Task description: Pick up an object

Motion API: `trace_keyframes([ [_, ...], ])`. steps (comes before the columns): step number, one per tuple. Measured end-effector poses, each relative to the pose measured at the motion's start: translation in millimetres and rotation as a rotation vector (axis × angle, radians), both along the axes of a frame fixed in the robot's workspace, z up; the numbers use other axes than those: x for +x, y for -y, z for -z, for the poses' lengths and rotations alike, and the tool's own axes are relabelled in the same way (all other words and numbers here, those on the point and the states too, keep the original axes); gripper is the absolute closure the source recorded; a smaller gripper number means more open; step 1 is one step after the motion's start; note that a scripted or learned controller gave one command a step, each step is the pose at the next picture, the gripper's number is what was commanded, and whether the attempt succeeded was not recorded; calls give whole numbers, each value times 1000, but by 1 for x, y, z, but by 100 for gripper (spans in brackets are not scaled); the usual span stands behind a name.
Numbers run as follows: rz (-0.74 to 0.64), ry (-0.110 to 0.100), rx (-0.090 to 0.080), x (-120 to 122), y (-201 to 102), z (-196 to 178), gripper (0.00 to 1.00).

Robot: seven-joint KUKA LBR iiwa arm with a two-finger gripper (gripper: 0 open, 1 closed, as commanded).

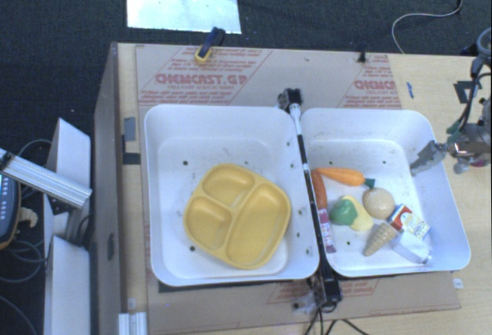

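- My gripper (427,159) sits at the right bin's (442,195) far edge; whether it's open, I cannot tell.
- Nothing lifted yet: the carrot (340,176) and onion (378,203) lie left of it, below.

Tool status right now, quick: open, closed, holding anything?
Tool: cannot be told; it sits at the right bin's right rim, with nothing visibly in it.

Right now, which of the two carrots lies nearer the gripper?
The carrot lying crosswise, with its green tip, is nearer the gripper; the other carrot hugs the bins' divider.
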State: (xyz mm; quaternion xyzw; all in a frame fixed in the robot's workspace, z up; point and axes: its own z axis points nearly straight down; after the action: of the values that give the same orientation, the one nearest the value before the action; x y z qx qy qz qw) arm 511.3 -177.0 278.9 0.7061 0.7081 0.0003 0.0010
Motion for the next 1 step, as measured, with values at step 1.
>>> trace_keyframes([
  [1, -1, -3, 2, 41, -65, 97, 0],
])
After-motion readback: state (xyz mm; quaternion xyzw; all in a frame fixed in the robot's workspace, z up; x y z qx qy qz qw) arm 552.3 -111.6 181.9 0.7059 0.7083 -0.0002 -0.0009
